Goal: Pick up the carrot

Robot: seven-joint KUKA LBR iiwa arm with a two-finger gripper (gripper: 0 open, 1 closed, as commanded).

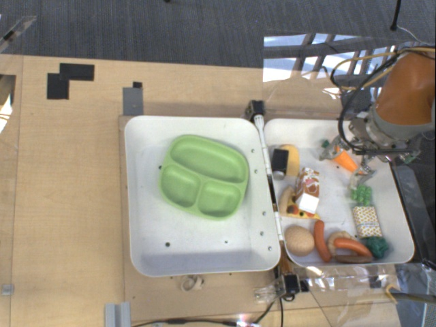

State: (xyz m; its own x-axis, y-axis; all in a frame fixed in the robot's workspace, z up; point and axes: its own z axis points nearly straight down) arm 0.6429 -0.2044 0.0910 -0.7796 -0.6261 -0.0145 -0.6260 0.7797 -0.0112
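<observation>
Sitting near the top of the right bin (pixel 402 213), just under the gripper (pixel 355 162), the carrot (pixel 345 160) looks like a small, light, hard toy with a smooth skin that could slip, so I think the best place to grab it is across its thick middle. I cannot tell if the gripper is apart or together. A green toy (pixel 362 195) lies just below the carrot and a bread piece (pixel 291 159) sits to its left, but more toy food crowds the bin's lower end, well away, and the green tray (pixel 204 176) rests in the other bin.
</observation>
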